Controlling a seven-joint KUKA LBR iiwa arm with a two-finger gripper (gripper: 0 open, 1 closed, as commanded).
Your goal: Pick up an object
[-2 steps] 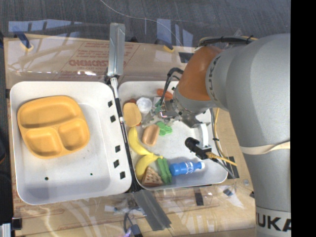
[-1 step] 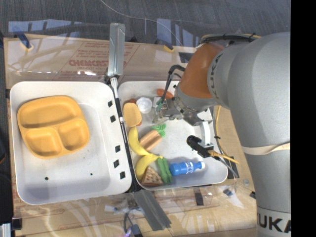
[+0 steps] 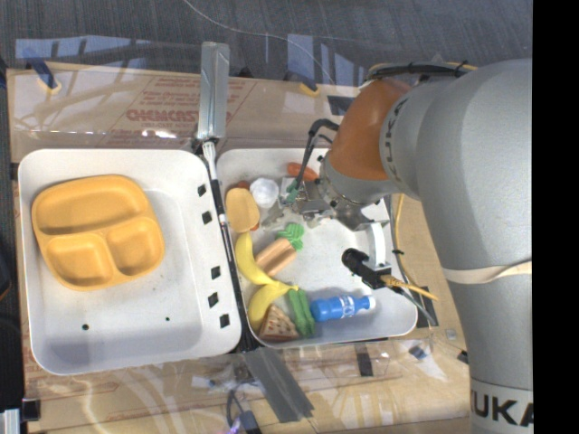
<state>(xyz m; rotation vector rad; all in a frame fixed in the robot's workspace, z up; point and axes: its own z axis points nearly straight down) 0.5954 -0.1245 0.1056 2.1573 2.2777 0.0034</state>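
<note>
The gripper (image 3: 303, 202) was seen low over the back part of the right bin (image 3: 336, 262), reached in from the right; whether it was open or closed could not be told, and nothing was seen to be held by it. The loose objects were gathered in that bin. A white round piece (image 3: 264, 191) and a tan rounded piece (image 3: 242, 209) were placed just left of the gripper, and an orange-and-green toy (image 3: 291, 235) just in front of it. A brown cylinder (image 3: 275, 258) was laid against a banana (image 3: 246, 262), and a blue bottle (image 3: 339, 307) was laid on its side near the front wall. A yellow divided tray (image 3: 95, 229) was held in the left bin (image 3: 109, 328).
</note>
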